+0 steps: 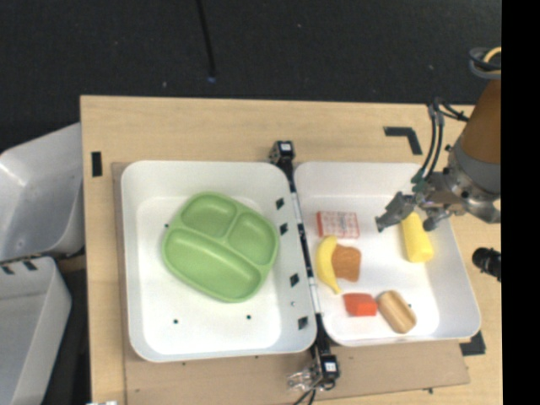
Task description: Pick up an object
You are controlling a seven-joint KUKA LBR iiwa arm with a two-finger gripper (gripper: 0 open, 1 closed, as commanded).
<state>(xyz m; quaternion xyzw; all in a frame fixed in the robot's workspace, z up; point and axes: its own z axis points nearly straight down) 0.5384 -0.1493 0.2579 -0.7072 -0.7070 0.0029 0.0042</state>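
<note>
Yellow block [417,238] lies in the right bin [451,310], between the open fingers of the end effector [411,213], not yet gripped. Best to centre over it, close squarely, then lift straight, clear of the orange piece [347,262] and banana [326,262] nearby.

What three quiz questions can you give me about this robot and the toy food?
1. True or false: the green plate lies in the left bin.
2. Which thing is closest to the gripper? A) yellow block B) red block C) banana
3. Fill in: the pink packet lies in the ____ bin.

Key: 1 true; 2 A; 3 right.
</note>
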